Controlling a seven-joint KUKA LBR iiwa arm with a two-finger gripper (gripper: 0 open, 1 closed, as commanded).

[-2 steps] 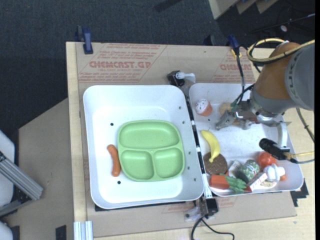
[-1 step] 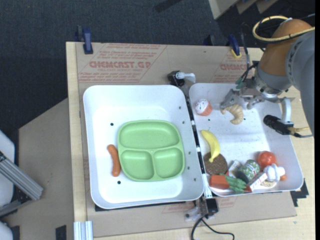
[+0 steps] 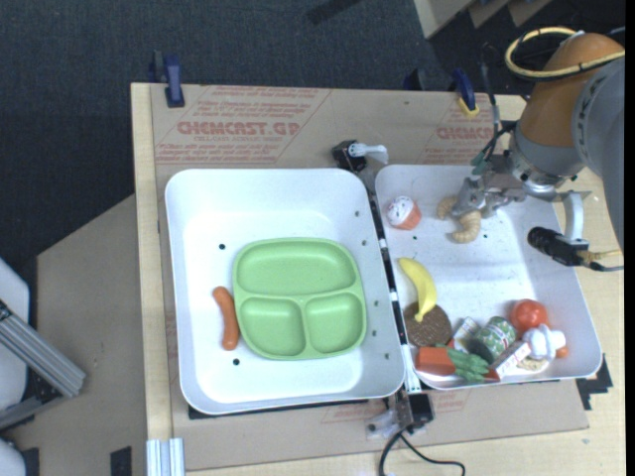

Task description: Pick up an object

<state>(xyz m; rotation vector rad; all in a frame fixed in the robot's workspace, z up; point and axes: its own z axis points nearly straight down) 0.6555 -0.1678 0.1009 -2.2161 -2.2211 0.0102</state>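
Reaching in from the upper right of the frame, the gripper point(image 3: 474, 198) hangs low over the top part of the right bin point(image 3: 585, 315); whether it is wide or narrow cannot be made out from this angle, and nothing can be seen held in it. Just beside and below its tip lies a tan peanut-shaped piece point(image 3: 463, 228), so close that contact cannot be judged.

At the left, the left bin point(image 3: 198, 266) holds an orange sausage point(image 3: 227, 316) lying lengthwise near its left wall, and next to it a green divided plate point(image 3: 299, 297) in the middle of the bin.

In the right bin, a small round white-and-red piece point(image 3: 401, 211) sits at the upper left, near the wall between the two bins. Lower down along that wall lies a yellow banana point(image 3: 422, 286), its lower end touching a dark brown round patty point(image 3: 430, 327). Along the bottom of the bin, an orange carrot point(image 3: 444, 360) with green leaves, a green can point(image 3: 493, 337), a red tomato point(image 3: 529, 314) and a small white bottle point(image 3: 545, 343) crowd together toward the lower right.
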